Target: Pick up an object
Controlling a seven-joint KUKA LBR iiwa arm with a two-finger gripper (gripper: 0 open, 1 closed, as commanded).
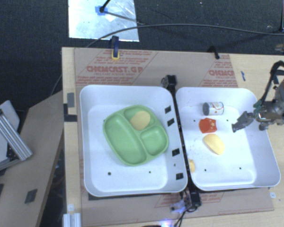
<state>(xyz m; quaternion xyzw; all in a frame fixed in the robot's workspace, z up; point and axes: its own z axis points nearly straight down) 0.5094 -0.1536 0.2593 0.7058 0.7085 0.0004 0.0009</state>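
Hand over right bin, grip state unclear, holding nothing seen, can, red item, yellow item in bin just left of it, green tray in left bin

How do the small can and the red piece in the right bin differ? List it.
The small can is a silver cylinder lying on its side; the red piece is a flat-sitting, blocky, all-red shape. The can lies nearer the bin's far wall; the red piece sits just below it, closer to the yellow piece. Both rest loose in the right bin.
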